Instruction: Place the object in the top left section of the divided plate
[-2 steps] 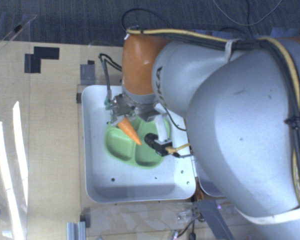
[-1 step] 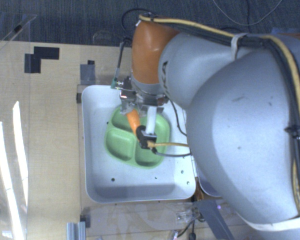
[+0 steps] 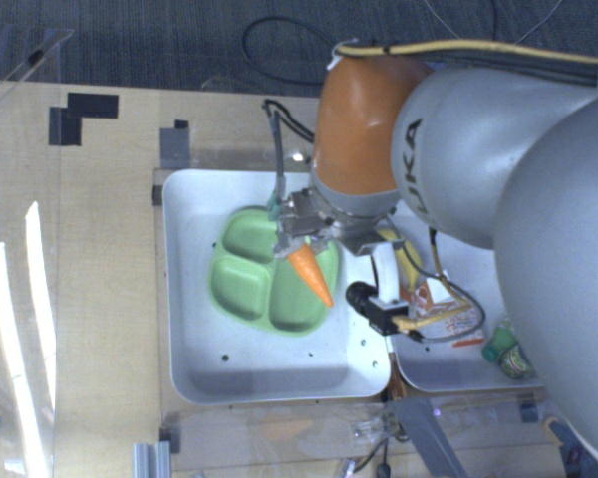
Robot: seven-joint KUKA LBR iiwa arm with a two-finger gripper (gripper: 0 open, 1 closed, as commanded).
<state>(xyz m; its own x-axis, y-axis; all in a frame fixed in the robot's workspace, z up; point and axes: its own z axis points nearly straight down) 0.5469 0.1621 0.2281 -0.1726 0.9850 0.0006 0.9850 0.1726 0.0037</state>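
We look down from above the bench at a slant, with the left white bin (image 3: 189,366) near the middle of our frame. Beyond that bin, toward the frame's top, we see the wooden benchtop (image 3: 80,227) and dark carpet (image 3: 179,18). The grey arm (image 3: 518,197) comes in from the bin's right, close to our lens and looming large.

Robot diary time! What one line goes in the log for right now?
tool: over green divided plate | carrot: at tool tip, above plate's right side | grip: unclear | plate: in left white bin | placement: not confirmed
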